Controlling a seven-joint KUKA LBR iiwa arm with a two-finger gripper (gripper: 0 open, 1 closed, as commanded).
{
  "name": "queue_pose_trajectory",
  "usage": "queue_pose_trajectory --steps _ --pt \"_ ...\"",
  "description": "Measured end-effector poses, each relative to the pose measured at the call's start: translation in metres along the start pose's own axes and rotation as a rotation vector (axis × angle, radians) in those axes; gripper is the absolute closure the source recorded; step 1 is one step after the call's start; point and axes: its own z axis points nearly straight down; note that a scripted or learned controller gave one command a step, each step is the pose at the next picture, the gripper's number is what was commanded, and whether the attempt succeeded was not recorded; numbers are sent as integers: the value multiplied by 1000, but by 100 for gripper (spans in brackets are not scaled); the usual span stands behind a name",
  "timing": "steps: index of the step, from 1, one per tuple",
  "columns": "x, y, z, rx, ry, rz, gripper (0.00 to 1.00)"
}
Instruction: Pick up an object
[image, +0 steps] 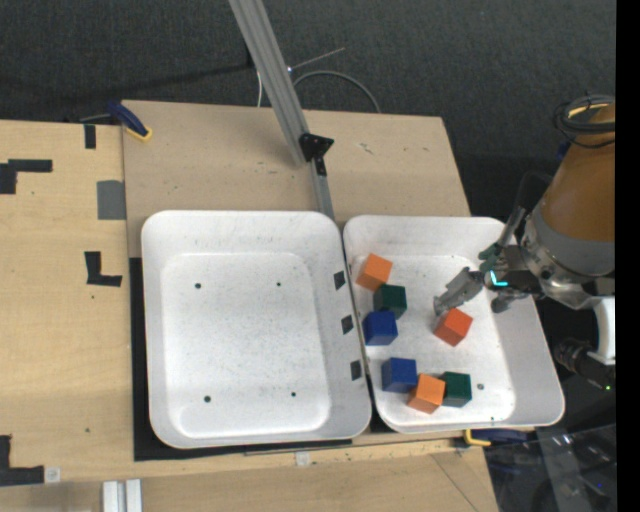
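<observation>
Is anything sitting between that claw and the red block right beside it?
Nothing visible. The gripper sits right above the red block, with bare bin floor between; the other blocks lie further left and below.

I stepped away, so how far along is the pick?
Done: the gripper has reached the right bin, just above the red cube. In hand: nothing visibly between its fingers. Left: grasp and lift; the cube sits on the bin floor.

Two white bins are sitting side by side: left bin (180, 250) and right bin (520, 390). Cubes counted, seven: three orange (376, 270) (454, 326) (428, 392), two blue (380, 327) (399, 374), two dark green (392, 298) (457, 388).
</observation>
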Motion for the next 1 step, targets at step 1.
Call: queue_pose_trajectory --steps 1 --pt "0 1 -2 -3 0 -1 0"
